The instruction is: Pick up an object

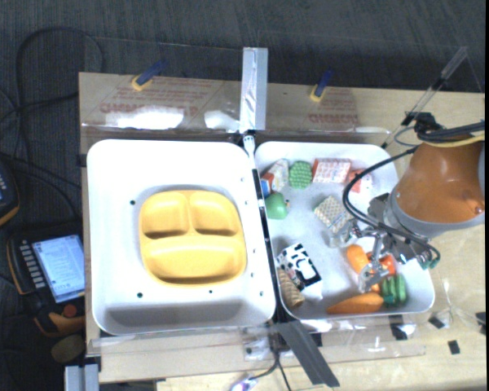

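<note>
One fixed camera looks down at a slant from above the bench (375, 104), taking in both bins, the arm (440, 186) entering from 3 o'clock

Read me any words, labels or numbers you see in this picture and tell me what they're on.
No text here is sharp enough to quote.
Red print on the clear sheet behind the bins: blurred.
Red and white box in the right bin: print too small.
Handheld screen left of the bench: lines of text, unreadable.
Black and white item: pattern, no legible letters.
</note>
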